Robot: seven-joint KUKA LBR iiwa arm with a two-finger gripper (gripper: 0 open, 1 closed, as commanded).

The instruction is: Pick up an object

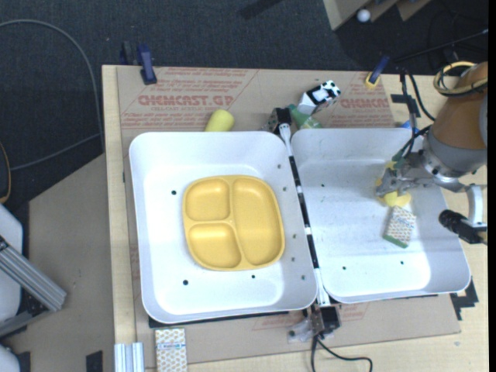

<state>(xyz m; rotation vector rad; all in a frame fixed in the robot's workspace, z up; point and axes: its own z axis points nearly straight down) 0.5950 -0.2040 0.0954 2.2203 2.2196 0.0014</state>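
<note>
Divided plate [232, 222] in the left bin [155, 161]; small packet [401, 226] in the right bin [349, 277].

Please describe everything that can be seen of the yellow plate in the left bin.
The yellow plate looks like smooth, matte plastic, a rounded square with soft corners. Raised ridges divide it into three compartments: two smaller ones toward the left and one long one along the right. It lies flat and upright, slightly turned, near the middle of the left bin, resting on the bin's white floor. Nothing lies in its compartments and nothing else touches it.
</note>
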